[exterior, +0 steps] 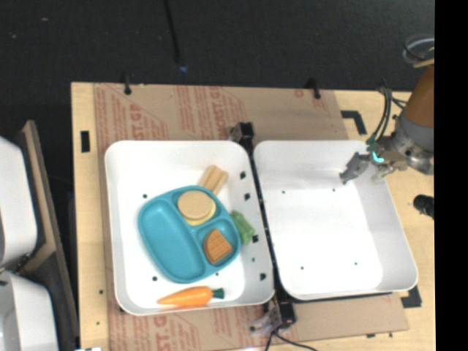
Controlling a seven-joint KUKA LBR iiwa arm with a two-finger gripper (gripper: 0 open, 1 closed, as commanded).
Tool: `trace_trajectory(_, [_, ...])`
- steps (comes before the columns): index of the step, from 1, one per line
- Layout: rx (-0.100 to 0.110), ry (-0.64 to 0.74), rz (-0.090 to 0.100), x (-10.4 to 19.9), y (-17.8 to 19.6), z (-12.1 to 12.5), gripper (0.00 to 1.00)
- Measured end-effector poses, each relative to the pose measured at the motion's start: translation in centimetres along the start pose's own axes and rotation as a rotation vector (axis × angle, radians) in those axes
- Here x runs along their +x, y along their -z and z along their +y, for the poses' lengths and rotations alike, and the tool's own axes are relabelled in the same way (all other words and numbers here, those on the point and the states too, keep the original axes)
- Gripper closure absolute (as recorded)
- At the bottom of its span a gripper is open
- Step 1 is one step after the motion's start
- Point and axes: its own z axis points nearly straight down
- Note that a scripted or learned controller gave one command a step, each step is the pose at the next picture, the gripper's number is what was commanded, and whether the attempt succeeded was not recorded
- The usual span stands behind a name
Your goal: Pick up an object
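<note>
The left bin (124, 167) holds a blue divided tray (172, 243) with a round tan biscuit (197, 205) and a brown waffle piece (218, 246) lying on it. A pale wooden block (214, 178) sits just behind the tray, a green piece (244, 227) at its right edge, and an orange carrot (189, 296) near the bin's front wall. My gripper (360, 167) hangs over the back right corner of the right bin (333, 225), far from all these objects. Nothing shows between its fingers.
The two white bins sit side by side on a cardboard-covered bench (168, 112). The arm's orange band (422, 97) is at the right edge. White boxes (14, 218) stand off the bench at the far left.
</note>
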Motion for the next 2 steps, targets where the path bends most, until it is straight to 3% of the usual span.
trace_trajectory(1, [-0.001, 0.000, 0.000, -0.08, 1.08, 0.02, 1.00])
trace_trajectory(2, [-0.001, 0.000, 0.000, -0.07, 1.03, 0.01, 0.00])
